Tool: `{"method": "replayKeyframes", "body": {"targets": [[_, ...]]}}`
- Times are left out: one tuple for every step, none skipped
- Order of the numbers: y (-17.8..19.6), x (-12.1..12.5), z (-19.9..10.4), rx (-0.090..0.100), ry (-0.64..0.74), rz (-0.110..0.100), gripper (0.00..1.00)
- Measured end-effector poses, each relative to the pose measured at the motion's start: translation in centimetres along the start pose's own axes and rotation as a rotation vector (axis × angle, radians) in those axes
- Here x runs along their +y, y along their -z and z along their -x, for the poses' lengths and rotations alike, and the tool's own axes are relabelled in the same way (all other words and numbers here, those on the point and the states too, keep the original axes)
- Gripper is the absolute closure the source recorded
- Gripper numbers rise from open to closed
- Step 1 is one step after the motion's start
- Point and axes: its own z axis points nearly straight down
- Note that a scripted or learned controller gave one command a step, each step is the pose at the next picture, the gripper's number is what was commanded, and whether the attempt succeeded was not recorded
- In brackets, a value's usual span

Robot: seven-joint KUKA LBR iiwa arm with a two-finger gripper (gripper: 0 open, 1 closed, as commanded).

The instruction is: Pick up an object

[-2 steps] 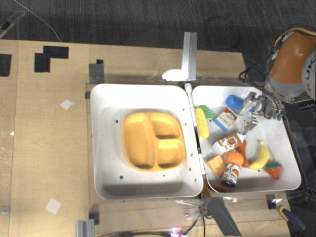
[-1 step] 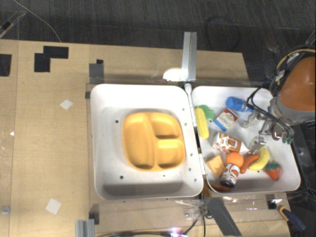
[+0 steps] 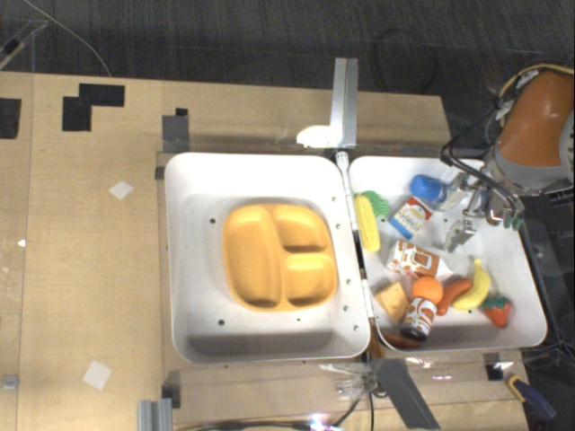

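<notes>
Reaching in from the right, the grey arm with its orange band [image 3: 536, 124] hangs over the upper right part of the right-hand bin [image 3: 530, 281]. The gripper [image 3: 464, 232] sits low over bare white floor there, and nothing lies between its fingers; whether they are spread or pressed together I cannot tell at this size.

Objects for picking lie scattered in the same bin. A blue cup [image 3: 429, 189] lies just left of the gripper, with a small red and white carton [image 3: 411, 216] below it. A corn cob [image 3: 367, 222] rests along the bin's left wall, with a green piece [image 3: 383, 206] beside its top. Lower down sit an orange and white box [image 3: 413, 259], a tan wedge [image 3: 392, 300], an orange [image 3: 428, 289], a dark-capped bottle [image 3: 419, 318], a banana [image 3: 477, 288] and a strawberry [image 3: 498, 311]. A reddish-orange piece [image 3: 455, 293] lies between orange and banana.

The left-hand bin [image 3: 193, 268] holds a yellow divided tray [image 3: 278, 255] near its middle.
</notes>
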Motion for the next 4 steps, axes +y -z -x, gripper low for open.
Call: {"method": "replayKeyframes", "body": {"targets": [[2.6,-0.1,-1.7,-0.021,-0.163,0.002,0.00],[0.5,3.4,-2.2,-0.016,-0.255,0.003,0.00],[0.1,3.8,0.5,0.040,-0.377,-0.004,0.00],[0.1,4.2,0.9,0.054,-0.532,0.000,0.00]]}}
